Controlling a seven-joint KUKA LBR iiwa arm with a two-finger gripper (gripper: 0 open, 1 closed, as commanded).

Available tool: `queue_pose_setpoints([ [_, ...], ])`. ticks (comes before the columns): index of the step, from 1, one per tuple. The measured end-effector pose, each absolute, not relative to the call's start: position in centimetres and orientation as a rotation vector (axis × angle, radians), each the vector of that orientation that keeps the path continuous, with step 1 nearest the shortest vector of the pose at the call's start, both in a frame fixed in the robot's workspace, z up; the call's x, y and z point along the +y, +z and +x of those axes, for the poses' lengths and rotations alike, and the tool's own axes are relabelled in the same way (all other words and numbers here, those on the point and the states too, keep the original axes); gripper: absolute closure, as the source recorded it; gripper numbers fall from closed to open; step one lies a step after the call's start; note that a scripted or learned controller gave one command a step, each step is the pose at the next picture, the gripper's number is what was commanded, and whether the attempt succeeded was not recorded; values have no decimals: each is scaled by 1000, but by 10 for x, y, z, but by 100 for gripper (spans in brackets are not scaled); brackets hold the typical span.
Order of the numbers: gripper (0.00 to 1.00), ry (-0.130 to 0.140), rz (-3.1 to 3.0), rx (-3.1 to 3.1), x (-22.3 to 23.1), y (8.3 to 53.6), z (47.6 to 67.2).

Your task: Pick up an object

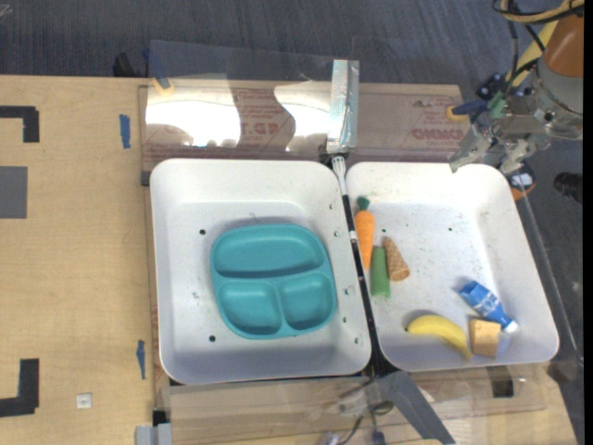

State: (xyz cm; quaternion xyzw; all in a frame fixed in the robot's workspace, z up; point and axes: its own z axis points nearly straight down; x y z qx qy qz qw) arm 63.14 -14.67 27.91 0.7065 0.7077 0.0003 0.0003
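Hovering at the far right corner of the right bin (pixel 528 211), the claw (pixel 491 153) sits above the rim with nothing beneath it, so we judge the reach toward an object has not begun. We cannot tell how the claw is set; it is too small and cluttered with cables to read.

We have several candidates, all in the right bin. A carrot (pixel 365 235), a green stick (pixel 380 273) and a brown cone (pixel 397 260) crowd together against the left wall, touching or nearly so. A banana (pixel 440 332) lies near the front, just beside a tan block (pixel 484 336), which touches a blue packet (pixel 485 304).

We would go for the banana: its left end is clear of neighbours. We should come straight down over its middle, close across its narrow width, and keep clear of the block. The left bin (pixel 176 267) holds a teal tray (pixel 272 280), which we leave alone.
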Motion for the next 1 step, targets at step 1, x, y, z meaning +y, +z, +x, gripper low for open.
queue_pose_setpoints([
  [1,0,-6,2021,2415,-103,163,632],
])
